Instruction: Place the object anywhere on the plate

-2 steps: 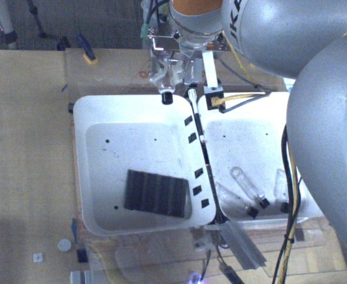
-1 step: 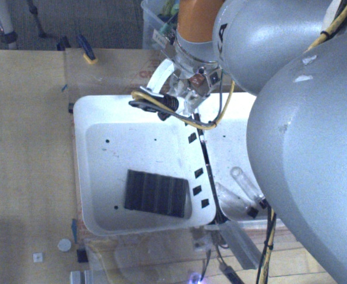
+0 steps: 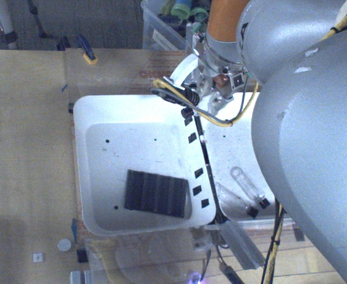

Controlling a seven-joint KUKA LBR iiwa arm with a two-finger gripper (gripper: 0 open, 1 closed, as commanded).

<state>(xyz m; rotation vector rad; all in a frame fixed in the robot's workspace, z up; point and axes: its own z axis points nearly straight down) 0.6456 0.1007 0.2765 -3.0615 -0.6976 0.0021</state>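
Observation:
A black ribbed rectangular slab (image 3: 155, 193) lies flat in the left bin (image 3: 96, 158), near its front. In the right bin (image 3: 232, 152) a clear tube-shaped object with a dark end cap (image 3: 247, 188) lies close to the front. My gripper (image 3: 207, 93) hangs over the back of the divider between the two bins, well above and behind both objects, with cables looped around it. A white curved rim, perhaps a plate (image 3: 182, 70), shows just behind the gripper. The arm hides most of the right bin.
The large grey arm (image 3: 303, 129) covers the right side. A black-marked strip (image 3: 200, 158) runs along the divider. A clear tub of mixed items (image 3: 173, 10) stands behind the bins. Small bits lie on the bench at front left (image 3: 64, 245).

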